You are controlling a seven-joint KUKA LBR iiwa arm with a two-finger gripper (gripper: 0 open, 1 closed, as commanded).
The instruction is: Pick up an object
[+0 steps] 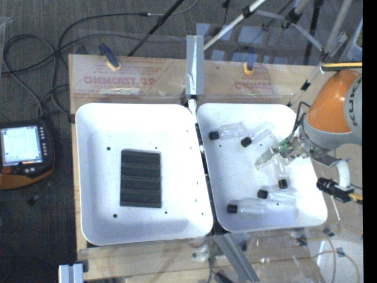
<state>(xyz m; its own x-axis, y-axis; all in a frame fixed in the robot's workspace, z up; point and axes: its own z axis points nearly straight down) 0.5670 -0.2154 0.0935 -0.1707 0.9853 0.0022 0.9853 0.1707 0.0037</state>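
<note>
Several clear plastic vials with black caps lie in the right bin [309, 217]. One vial [228, 132] lies at the far left, another [258, 135] beside it, and two more [275, 196] [247, 206] near the front. A flat black ridged block [141, 178] rests in the left bin [88, 158]. My gripper [283, 151] hangs over the right side of the right bin, below the orange band [333, 108], right against a clump of clear vials [266, 157]. The clear plastic blurs together there, so I cannot see whether anything is held.
A wooden board [135, 78] with clamps runs behind the bins. A grey post [194, 66] stands at the seam between them. A teach pendant [23, 149] and cables lie on the floor to the left. A black connector [330, 186] sticks out by the right bin's edge.
</note>
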